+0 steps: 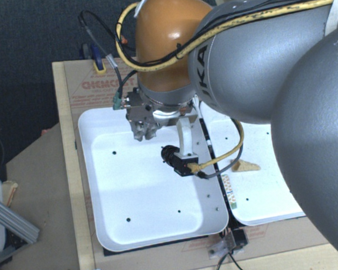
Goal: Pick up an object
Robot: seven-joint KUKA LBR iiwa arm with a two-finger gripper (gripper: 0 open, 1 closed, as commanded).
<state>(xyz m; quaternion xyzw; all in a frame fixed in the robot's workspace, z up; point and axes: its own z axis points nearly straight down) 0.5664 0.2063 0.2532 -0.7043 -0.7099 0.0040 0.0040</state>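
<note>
Arm (250, 54): grey, with an orange band above the wrist, reaching in from the right and covering much of the right bin.
Gripper (142, 131): hangs over the far part of the left bin, near its far rim; whether it is spread or pressed together cannot be told, and nothing shows between its tips.
Left bin (126, 188): shallow, white, with small dark dots on its floor.
Right bin (262, 194): white, just beside the left bin, largely hidden by the arm.
Tan object (246, 166): small, flat, pointed piece lying in the right bin, well apart from the gripper.
Cable (218, 156): yellow and black, looping from the wrist down over the divide between the bins.
</note>
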